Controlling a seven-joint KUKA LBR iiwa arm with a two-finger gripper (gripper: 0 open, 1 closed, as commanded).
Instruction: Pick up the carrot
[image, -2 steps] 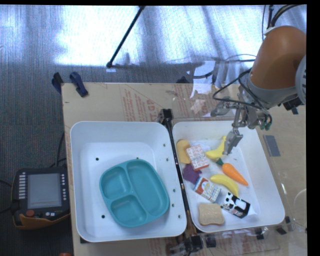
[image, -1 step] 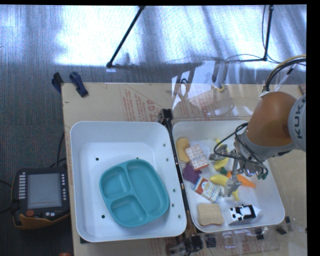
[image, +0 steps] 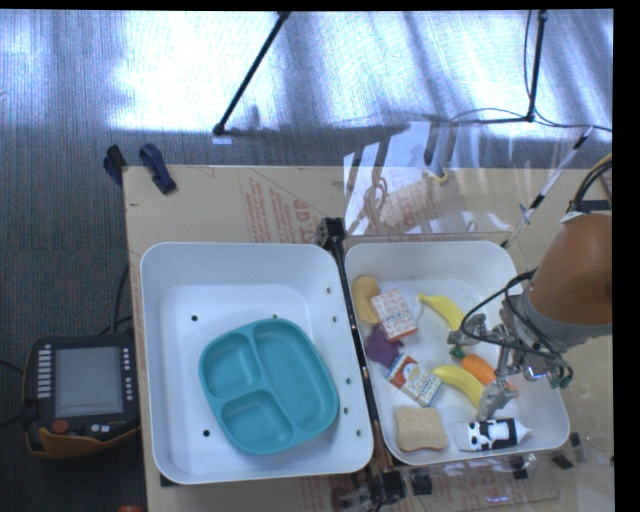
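The arm comes in from the right side of the bench, its orange band hanging over the right rim of the right bin (image: 455, 250). The gripper (image: 492, 405) points down toward the bin's near right corner, tips just above a small black-and-white cow-patterned carton (image: 495, 433); whether it is clenched or released, I cannot tell from this angle.

The carrot (image: 476, 366) lies on the bin floor right of centre, orange with a bit of green at its left end, partly tucked under the wrist hardware. Just beside it on the near side sits a banana (image: 458, 382), and a second banana (image: 442, 309) lies toward the far side. A slice of bread (image: 420, 429) rests by the near rim. Left of centre there's a cluster: a yellowish round piece (image: 364, 298), a red-and-white box (image: 396, 314), a purple item (image: 381, 346), a small orange-and-white carton (image: 414, 379).

In the left bin (image: 175, 270), a teal three-compartment plate (image: 268, 385) lies flat.
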